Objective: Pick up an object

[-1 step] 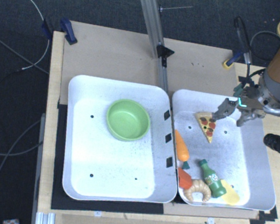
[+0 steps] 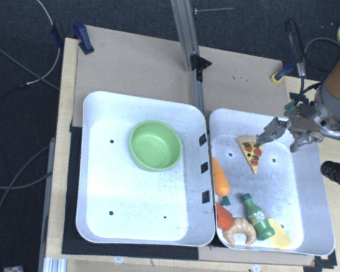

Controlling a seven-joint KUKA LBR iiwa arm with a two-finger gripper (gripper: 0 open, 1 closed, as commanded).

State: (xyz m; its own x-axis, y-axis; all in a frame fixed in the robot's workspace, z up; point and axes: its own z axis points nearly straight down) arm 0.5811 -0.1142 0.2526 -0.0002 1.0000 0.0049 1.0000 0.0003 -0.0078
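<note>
Above right bin point(image 2: 314, 184), open tool point(image 2: 281, 135) beside pizza slice point(image 2: 250, 152).

two shallow white bins sit side by side on a bench. the left bin point(image 2: 96, 172) holds a green bowl point(image 2: 155, 145). the right bin point(image 2: 312, 196) holds a pizza slice point(image 2: 250, 152), carrot point(image 2: 220, 177), green bottle point(image 2: 257, 217), croissant point(image 2: 240, 229) and a yellow piece point(image 2: 280, 237). the gripper point(image 2: 283, 137), fingers spread, hovers beside the pizza slice.

robot lab, clamped bench point(image 2: 136, 64), white bins point(image 2: 92, 153)
</note>
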